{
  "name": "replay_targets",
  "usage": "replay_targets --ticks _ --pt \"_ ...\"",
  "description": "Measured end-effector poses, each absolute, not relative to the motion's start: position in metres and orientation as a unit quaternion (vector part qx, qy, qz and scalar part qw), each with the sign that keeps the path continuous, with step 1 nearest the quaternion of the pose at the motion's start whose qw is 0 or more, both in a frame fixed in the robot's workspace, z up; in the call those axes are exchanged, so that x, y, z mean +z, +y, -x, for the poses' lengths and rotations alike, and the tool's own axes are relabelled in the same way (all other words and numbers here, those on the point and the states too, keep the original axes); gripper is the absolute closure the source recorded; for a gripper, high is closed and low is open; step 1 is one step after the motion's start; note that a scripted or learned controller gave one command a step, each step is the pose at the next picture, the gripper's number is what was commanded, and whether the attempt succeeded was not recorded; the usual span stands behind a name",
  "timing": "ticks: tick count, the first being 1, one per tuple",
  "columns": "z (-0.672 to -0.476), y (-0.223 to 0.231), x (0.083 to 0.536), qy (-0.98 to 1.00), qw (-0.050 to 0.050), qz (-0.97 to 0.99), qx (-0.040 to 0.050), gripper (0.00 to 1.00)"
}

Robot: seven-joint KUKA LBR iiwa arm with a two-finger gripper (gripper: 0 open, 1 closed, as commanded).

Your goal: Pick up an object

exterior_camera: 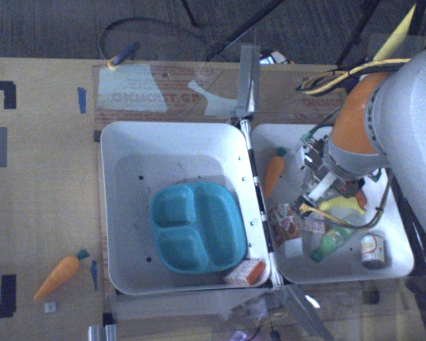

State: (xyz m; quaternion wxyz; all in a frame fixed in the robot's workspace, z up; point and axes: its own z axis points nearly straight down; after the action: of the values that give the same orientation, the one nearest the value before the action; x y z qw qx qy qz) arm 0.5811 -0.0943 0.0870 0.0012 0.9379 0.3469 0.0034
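My gripper (315,192) hangs over the middle of the right bin (397,261), below the orange band of the arm. Right under and beside it lie a yellow banana-shaped toy (341,206) and a green bottle (330,241). A red-brown snack packet (285,223) lies to the gripper's left. An orange carrot (273,173) rests against the bin's left wall. A small can (371,250) stands at the front right. The arm hides part of the bin's back.
The left bin (128,155) holds a blue divided plate (197,226) and a small orange and white carton (247,272) at its front right corner. A second carrot (57,276) lies on the bench outside the bins, front left.
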Motion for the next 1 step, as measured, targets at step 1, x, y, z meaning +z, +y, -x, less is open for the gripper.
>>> replay_targets --ticks 1 --pt "-0.5803 -0.0945 0.0858 0.347 0.001 -0.938 0.0022 0.00"
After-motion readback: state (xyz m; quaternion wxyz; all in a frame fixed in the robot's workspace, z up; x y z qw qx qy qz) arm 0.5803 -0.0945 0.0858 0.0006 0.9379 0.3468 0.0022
